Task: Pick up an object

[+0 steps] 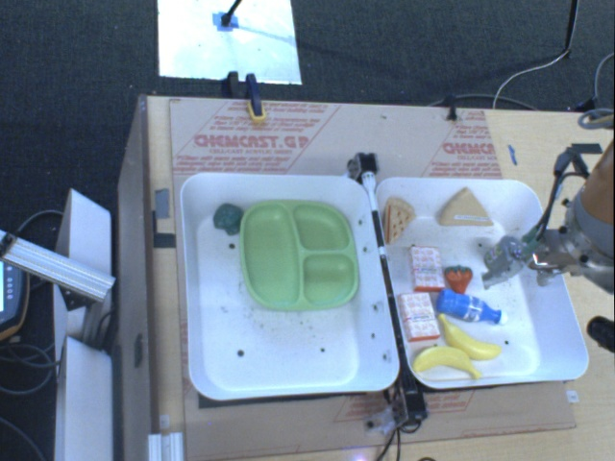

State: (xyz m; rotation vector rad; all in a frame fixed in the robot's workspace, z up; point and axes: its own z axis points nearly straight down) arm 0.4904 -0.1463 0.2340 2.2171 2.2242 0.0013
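Here, tool (502, 260) just right of strawberry (458, 279), apart

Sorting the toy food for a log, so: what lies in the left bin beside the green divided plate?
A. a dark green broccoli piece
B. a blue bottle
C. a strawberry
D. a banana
A: the dark green broccoli piece sits at the plate's upper-left corner.

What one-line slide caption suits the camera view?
Gripper hovers over the right bin near the strawberry.
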